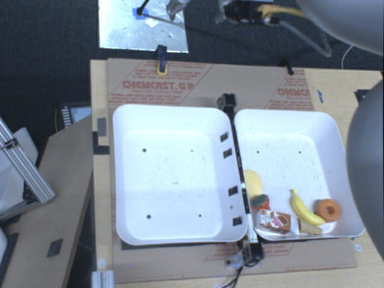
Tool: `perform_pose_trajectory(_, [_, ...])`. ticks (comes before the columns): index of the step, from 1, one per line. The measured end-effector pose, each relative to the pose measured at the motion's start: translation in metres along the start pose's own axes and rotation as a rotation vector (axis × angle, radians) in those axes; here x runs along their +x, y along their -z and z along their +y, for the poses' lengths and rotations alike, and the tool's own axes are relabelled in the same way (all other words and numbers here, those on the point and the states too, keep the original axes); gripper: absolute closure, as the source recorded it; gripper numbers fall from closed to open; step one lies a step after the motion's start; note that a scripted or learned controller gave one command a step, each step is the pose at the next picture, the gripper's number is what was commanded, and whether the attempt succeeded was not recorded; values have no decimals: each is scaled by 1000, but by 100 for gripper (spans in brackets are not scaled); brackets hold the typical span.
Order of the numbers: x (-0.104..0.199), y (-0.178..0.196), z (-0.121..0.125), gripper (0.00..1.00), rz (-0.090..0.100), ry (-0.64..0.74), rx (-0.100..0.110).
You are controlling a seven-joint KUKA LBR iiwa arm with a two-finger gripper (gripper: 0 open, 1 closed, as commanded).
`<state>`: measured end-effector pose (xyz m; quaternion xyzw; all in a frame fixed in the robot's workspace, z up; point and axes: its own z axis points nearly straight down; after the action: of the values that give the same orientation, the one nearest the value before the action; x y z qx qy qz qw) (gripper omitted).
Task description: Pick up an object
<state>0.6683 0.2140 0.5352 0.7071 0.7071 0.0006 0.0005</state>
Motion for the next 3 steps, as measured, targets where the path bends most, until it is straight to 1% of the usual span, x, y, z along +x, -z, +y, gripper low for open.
perform_pose_trajectory(1, [0,0,0,0,0,3,0])
perform_pose_trajectory(2, [20,-227,-2,0,-4,2,15])
perform_pose_trajectory(3, [22,-184,-109,0,2,8,3])
